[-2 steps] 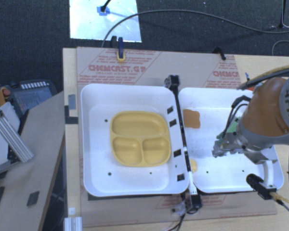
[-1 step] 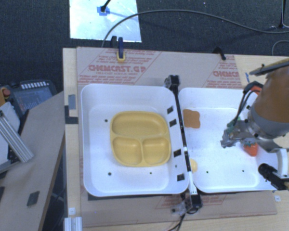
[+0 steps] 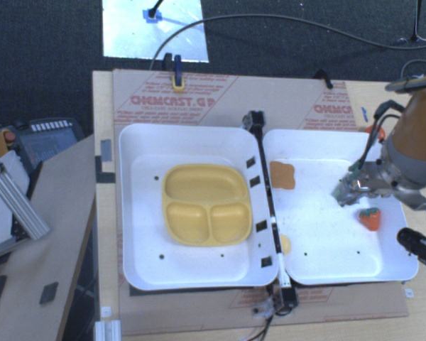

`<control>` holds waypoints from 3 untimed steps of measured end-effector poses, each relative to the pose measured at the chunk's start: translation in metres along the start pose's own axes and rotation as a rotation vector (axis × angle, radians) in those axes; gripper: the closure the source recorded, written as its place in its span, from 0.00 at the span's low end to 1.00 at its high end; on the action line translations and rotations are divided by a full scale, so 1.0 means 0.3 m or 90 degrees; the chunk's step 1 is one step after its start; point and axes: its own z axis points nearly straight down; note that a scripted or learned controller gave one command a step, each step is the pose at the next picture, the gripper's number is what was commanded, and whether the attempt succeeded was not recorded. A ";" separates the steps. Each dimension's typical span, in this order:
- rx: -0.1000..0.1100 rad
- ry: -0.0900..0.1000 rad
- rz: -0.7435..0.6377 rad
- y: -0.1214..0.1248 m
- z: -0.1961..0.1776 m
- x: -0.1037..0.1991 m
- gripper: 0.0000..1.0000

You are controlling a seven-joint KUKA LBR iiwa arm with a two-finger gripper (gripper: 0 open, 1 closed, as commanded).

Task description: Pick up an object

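Two white bins sit side by side on the bench (image 3: 220,94). The left bin (image 3: 138,190) holds a yellow tray (image 3: 202,204) with three parts. The right bin (image 3: 319,261) holds the small things: a flat orange-brown piece like toast (image 3: 282,175) at its far left corner, a little pale yellow bit (image 3: 285,244) by its left wall, and a red-orange toy like a strawberry (image 3: 370,219) with a green top, on the right side. The gripper (image 3: 349,190) hangs low over the right bin, coming in from the right on the grey and orange arm (image 3: 415,141). Nothing sits in it, but the metal parts are a blur, so I cannot tell how it is set. The strawberry is the closest thing — it lies just beside the gripper, a bit to the right and nearer to us, not touching. The toast is farther off, to the left and far side. I think the next move is a short slide right and toward the near side — then straight down on the strawberry. It is round and small, so it may roll away if pushed from one side.
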 end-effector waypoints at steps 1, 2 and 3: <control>0.002 0.002 -0.003 0.096 -0.017 0.151 1.00; 0.004 0.002 -0.004 0.181 0.008 0.330 1.00; 0.004 0.001 -0.002 0.277 0.068 0.451 1.00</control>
